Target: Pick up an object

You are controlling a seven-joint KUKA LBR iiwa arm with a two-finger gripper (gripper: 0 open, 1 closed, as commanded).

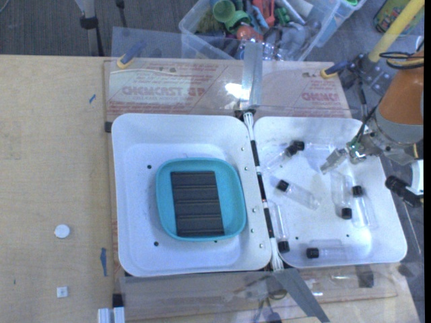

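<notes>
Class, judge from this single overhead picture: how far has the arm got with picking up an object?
Done: the arm has reached over the right bin, and its claw hangs above the clear vials with black caps.
In hand: no vial is seen in the claw.
Left: close on one, perhaps the nearest vial, and lift it. The teal tray sits in the left bin.

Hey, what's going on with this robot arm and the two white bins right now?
A grey robot arm with an orange band reaches in from the right over the right bin, where several clear vials with black caps lie scattered. Its claw hangs above the upper part of that bin, close to the vials, and nothing can be seen between its fingers, so no pickup yet. The left bin holds a teal tray with a dark ribbed block in it, untouched.
</notes>
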